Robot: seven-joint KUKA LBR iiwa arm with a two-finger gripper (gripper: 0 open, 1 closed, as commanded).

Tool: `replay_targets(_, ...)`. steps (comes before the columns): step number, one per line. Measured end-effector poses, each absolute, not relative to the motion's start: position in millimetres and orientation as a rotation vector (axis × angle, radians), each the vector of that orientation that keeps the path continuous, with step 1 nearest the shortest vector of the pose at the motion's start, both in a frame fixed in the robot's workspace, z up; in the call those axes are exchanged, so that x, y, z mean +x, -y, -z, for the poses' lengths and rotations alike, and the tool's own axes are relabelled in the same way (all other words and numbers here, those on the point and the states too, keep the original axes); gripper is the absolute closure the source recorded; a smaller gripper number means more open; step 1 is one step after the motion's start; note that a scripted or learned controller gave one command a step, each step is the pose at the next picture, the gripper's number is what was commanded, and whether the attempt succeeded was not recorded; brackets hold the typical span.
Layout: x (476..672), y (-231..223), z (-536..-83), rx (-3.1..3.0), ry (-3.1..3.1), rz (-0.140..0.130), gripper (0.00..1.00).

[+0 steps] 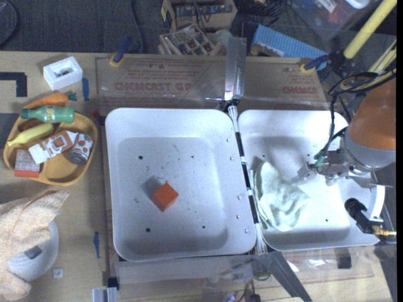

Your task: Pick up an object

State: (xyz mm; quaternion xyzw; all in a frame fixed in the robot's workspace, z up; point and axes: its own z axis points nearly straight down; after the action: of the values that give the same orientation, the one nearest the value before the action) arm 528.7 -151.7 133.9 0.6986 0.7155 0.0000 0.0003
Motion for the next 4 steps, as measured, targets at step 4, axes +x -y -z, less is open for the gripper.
replay_targets(4,643.0,106,-93,1.833,-2.534,-0.009,0.0)
